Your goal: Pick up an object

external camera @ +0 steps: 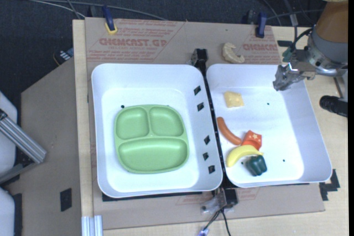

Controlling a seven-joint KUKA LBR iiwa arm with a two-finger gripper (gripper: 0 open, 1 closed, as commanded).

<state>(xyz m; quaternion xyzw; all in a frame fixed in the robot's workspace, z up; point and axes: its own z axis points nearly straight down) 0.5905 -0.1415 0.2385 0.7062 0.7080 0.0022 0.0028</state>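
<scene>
The gripper (pixel 283 79) is seen over the far right edge of the right bin (pixel 301 119); whether it is open cannot be told. Within that bin, a yellow chunk (pixel 234 99) lies far left, and a sausage (pixel 228 130), red piece (pixel 252 138), banana (pixel 240 155) and green pepper (pixel 255 165) are clustered near left.

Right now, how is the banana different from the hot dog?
The banana is yellow; the hot dog is orange-red. The banana bends in a curve, while the hot dog is nearly straight and lies at a slant. The banana touches the dark green pepper; the hot dog sits farther up the bin, its lower end by the red piece. Both are toy food lying in the right bin, near its left side.
</scene>
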